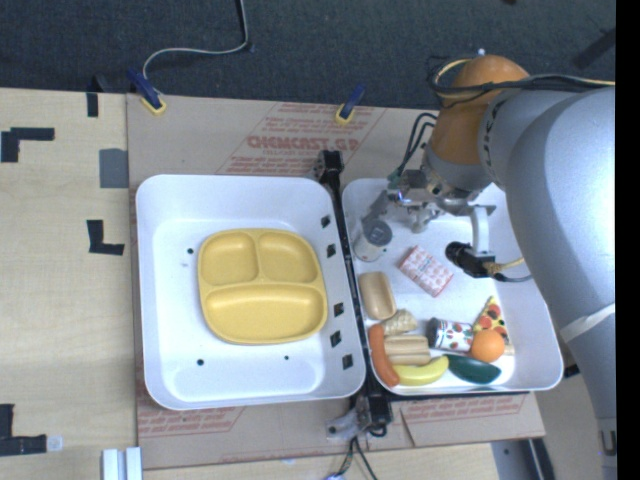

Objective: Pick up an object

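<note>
The gripper [385,226] hangs over the top of the right bin [530,358], I cannot tell how its jaws stand, and it should drop straight onto the pink block [426,270] nearby.

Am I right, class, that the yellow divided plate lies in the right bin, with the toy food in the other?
No. The camera view shows the plate in the left bin; the toy food lies in the right bin.

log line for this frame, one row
end effector: over right bin far end | grasp: unclear | yellow tray: left bin
</note>
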Robot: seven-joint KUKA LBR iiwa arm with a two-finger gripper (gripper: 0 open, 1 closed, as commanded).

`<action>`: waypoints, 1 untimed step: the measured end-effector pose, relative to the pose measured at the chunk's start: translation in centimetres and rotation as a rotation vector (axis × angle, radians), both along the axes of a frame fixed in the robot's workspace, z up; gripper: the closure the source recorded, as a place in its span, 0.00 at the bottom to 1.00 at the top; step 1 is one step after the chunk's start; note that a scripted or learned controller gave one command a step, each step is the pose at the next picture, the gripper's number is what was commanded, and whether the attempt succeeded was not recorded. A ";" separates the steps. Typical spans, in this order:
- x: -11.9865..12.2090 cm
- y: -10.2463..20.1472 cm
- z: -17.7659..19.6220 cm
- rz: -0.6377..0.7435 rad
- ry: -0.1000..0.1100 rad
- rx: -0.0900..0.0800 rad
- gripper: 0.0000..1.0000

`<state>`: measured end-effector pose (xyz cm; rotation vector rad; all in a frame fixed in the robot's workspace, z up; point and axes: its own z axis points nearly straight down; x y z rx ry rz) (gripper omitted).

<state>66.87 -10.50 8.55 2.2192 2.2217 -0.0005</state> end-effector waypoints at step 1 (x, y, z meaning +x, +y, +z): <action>0.0 1.1 0.0 0.000 -0.001 -0.001 0.00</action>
